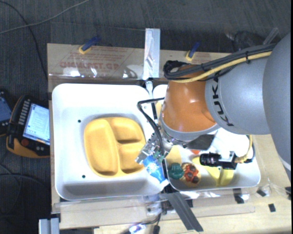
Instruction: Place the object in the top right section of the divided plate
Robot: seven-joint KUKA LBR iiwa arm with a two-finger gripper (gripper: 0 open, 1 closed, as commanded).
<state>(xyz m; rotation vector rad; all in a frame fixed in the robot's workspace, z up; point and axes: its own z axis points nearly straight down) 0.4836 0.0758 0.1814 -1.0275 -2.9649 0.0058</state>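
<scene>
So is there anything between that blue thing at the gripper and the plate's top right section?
Nothing visible does. The blue object sits at the gripper, over the rim between the two bins, right beside the yellow divided plate. The plate's sections look bare, and no other item lies between them. Whether the object is actually gripped I can't tell.

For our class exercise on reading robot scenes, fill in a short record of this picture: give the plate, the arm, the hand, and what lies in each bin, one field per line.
plate: yellow divided plate, lying in the left bin
arm: grey arm with orange band, over the join between the bins
hand: hand, low at the plate's right edge, beside something blue
right bin: right bin with small objects, among them a teal toy and a yellow piece
</scene>
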